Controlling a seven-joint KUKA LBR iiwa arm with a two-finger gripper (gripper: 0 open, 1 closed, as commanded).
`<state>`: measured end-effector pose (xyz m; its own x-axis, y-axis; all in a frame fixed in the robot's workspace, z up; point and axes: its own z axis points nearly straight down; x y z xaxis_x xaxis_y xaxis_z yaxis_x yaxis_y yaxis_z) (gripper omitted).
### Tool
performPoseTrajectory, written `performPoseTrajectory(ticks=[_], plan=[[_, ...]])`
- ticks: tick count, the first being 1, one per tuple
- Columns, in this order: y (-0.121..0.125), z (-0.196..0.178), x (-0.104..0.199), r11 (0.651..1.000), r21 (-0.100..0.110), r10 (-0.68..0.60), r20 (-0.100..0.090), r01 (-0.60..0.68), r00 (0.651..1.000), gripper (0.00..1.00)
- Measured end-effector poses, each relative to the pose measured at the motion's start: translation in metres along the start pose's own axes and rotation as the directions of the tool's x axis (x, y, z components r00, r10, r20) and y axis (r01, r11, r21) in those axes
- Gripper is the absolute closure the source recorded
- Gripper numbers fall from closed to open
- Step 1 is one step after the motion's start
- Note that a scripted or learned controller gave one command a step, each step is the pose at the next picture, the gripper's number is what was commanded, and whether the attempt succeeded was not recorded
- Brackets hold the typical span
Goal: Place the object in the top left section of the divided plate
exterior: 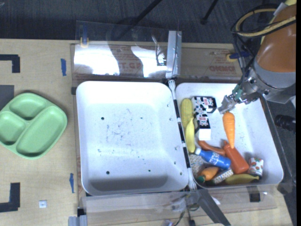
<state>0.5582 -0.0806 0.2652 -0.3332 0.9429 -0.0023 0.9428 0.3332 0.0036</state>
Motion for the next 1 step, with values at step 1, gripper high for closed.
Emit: performPoseTrajectory(ticks=[1], plan=[[0.0357, 0.0811, 0.0673, 0.996, 0.005, -0.085, -0.004, 0.085, 0.996, 1.00]])
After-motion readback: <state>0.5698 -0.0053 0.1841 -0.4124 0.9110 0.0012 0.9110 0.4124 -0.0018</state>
